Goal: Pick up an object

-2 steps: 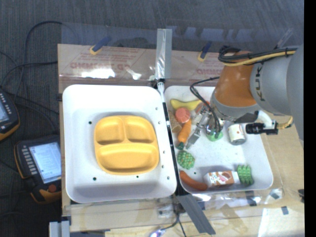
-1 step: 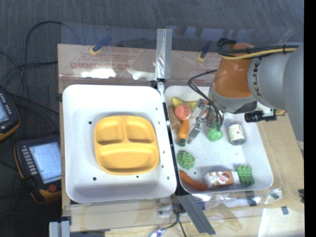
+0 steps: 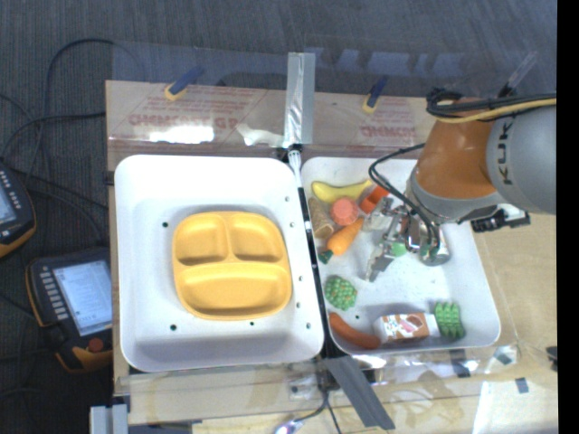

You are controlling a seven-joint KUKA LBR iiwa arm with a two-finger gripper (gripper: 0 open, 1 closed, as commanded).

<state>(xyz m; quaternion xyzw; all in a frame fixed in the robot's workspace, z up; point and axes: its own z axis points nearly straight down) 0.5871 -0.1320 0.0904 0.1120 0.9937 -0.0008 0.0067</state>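
The end effector (image 3: 391, 242) hangs by the carrot (image 3: 344, 239); I cannot tell its grip; the carrot looks light and smooth; grab its middle.

Grey arm (image 3: 507, 156) reaches in, gripper (image 3: 384, 256) lowered

toy foods lie scattered in the right bin (image 3: 479, 306): banana (image 3: 336, 190), carrot (image 3: 344, 239), sausage (image 3: 355, 333), carton (image 3: 403, 327).

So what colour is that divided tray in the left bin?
Yellow-orange, plain; the tray shows clearly in the camera view.
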